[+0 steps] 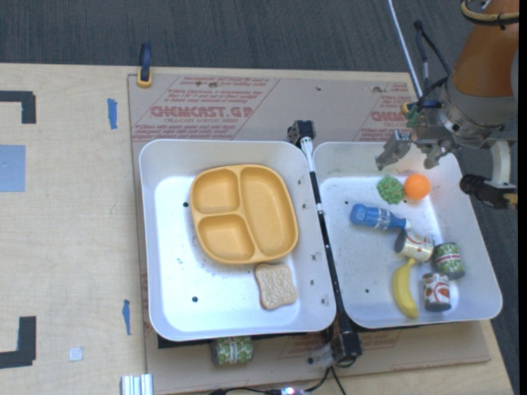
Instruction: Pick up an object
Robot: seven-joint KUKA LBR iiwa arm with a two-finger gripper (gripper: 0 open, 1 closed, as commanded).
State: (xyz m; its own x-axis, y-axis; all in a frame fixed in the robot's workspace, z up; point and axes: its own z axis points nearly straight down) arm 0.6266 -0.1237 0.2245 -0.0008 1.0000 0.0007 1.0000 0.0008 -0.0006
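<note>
Gripper [409, 148] above right bin's far edge, fingers spread, orange ball [417, 187] just below, untouched.

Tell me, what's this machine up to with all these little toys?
A robot arm reaches in over the right bin, its gripper poised at the far end, just above a green broccoli toy and an orange ball. It holds nothing yet. That bin also has a blue bottle, a banana and small cans. The left bin has a yellow divided plate and a slice of toast.
</note>
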